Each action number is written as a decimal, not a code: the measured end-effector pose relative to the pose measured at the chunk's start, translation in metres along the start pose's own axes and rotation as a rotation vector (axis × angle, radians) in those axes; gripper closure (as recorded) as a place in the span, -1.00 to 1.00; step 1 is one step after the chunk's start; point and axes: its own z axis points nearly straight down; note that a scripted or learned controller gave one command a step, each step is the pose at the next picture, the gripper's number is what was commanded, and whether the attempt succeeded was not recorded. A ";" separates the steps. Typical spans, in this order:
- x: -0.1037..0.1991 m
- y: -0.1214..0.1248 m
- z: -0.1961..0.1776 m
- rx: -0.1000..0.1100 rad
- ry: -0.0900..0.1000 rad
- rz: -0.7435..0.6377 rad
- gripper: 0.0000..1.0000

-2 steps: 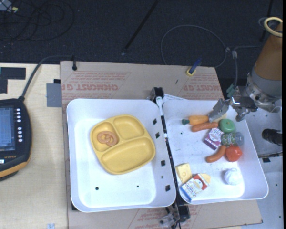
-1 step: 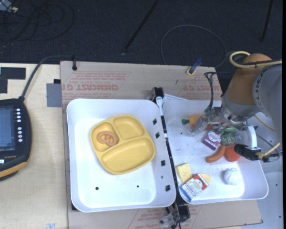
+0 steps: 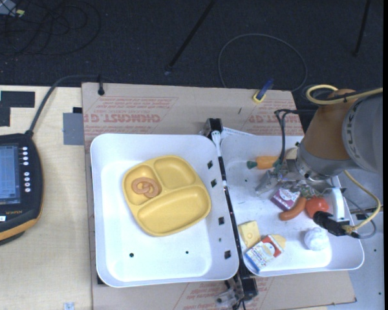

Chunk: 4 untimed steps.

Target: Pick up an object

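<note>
In the right bin (image 3: 349,258): gripper (image 3: 279,181) low among toy food.
Grip state unreadable, cannot tell. Purple packet (image 3: 285,198) just beside it, perhaps touching; sausage (image 3: 293,208), tomato (image 3: 317,206), carrot (image 3: 266,162) near.

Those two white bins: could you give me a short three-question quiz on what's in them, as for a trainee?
1. True or false: the yellow divided plate lies in the left bin.
2. Which lies nearest the gripper? A) purple packet B) white ball C) cheese wedge
3. Fill in: the carrot lies in the ___ bin.

Key: 1 true; 2 A; 3 right.
</note>
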 end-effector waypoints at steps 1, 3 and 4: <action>0.021 0.057 -0.008 0.016 0.009 -0.004 -1.00; 0.100 0.033 -0.098 0.015 0.010 -0.008 1.00; 0.171 0.024 -0.095 0.020 0.010 -0.007 1.00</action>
